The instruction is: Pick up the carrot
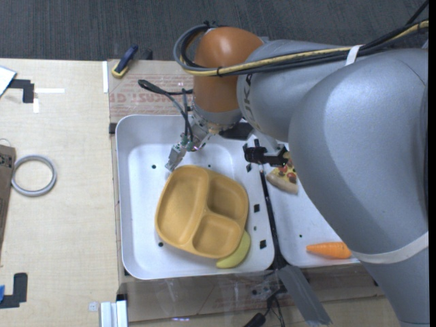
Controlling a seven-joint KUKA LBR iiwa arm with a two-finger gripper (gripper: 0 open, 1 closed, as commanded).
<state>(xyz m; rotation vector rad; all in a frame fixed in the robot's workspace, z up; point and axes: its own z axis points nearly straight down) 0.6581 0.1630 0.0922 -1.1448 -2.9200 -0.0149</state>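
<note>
From above, the left shallow white plastic bin [133, 203] holds a yellow-tan three-compartment plastic tray [201, 212] with a yellow-green banana [236, 253] touching its near right edge; bare floor shows along the bin's left side and far left corner. The grey arm with its orange band [221, 67] covers much of the right white bin [300, 240]. The two-finger gripper [176, 157] hangs over the left bin's far part, just beyond the tray's rim; whether it is apart or together I cannot tell. The small orange carrot [329, 251] lies on the right bin's near floor, well apart from the gripper, near a pizza slice toy [283, 178].
</note>
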